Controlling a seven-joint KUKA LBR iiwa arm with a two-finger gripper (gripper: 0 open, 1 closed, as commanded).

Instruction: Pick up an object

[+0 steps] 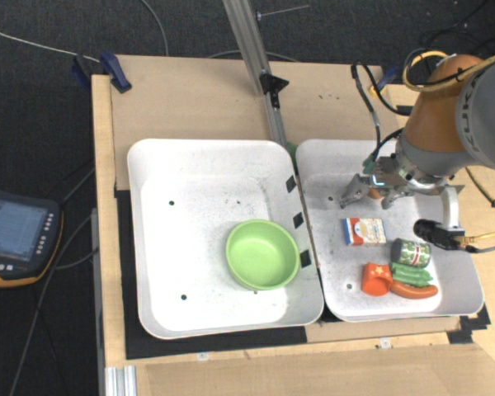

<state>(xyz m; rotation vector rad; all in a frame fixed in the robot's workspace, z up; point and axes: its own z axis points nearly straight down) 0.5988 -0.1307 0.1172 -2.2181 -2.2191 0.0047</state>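
Dark carpet surrounds a plywood bench point(198, 97), with a teach pendant point(16, 238) lying on the floor to the left and cables trailing across the top. Two shallow white bins sit side by side on the bench. A slanted metal strut point(252, 48) comes down from the top edge toward the seam between them. One lime-green bowl point(262, 254) sits upright in the left bin point(190, 180), toward its right front corner. Over the back half of the right bin point(330, 163) hangs the grey arm point(454, 114), its orange band above the wrist. Its gripper point(371, 190) points down with the fingers spread apart and nothing between them, just behind a small red, white and blue carton point(364, 231) lying flat. To the right of the carton lies a green can point(412, 253) on its side. Just in front of the can are a small orange cup point(377, 280) and, touching it, a red and green pepper-shaped toy point(414, 285) near the bin's front rim.
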